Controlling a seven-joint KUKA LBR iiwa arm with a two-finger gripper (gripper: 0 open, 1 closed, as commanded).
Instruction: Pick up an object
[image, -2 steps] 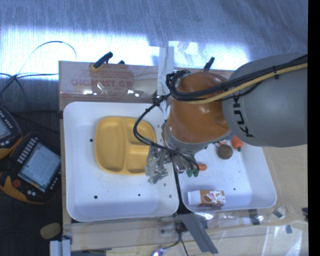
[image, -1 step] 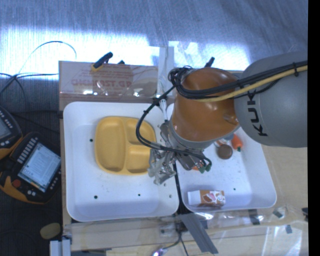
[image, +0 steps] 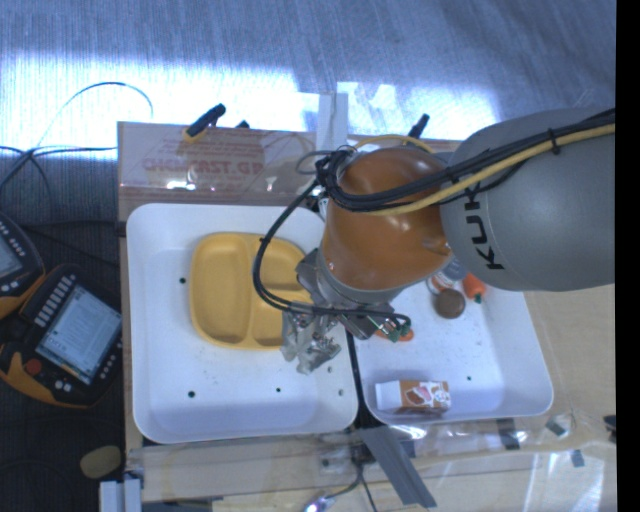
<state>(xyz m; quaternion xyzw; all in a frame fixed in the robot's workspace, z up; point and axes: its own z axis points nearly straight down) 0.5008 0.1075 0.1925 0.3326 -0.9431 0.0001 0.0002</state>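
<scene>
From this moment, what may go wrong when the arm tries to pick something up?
1. The pincer hangs over the right edge of the yellow tray, near the wall between the two bins; it might clip that wall or only push the tray.
2. The tray looks wide and flat, so a grip may slip.
3. The small box lies against the right bin's front wall, probably hard to grasp.

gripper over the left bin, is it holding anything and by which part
Nothing shows between the fingers of the metal two-finger gripper. It hangs at the right edge of the yellow divided plastic tray.
</scene>
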